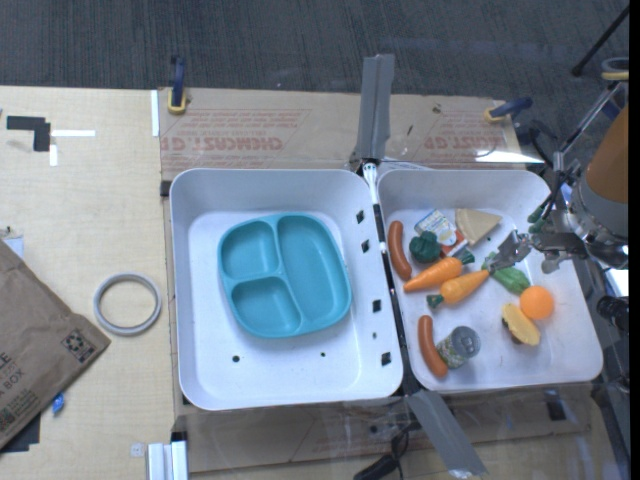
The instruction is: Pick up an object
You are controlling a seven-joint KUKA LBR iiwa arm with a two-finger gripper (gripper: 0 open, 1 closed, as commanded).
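Toys crowded beside pincer

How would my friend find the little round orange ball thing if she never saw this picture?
Look at the right white bin, the one crowded with toy food beside the bin with the blue divided plate. Go to its right side, just below the gripper. The orange is there: a smooth round ball, unlike the long pointed carrots to its left.

the wooden bench carries two white bins side by side (touching), a tape ring and cardboard.
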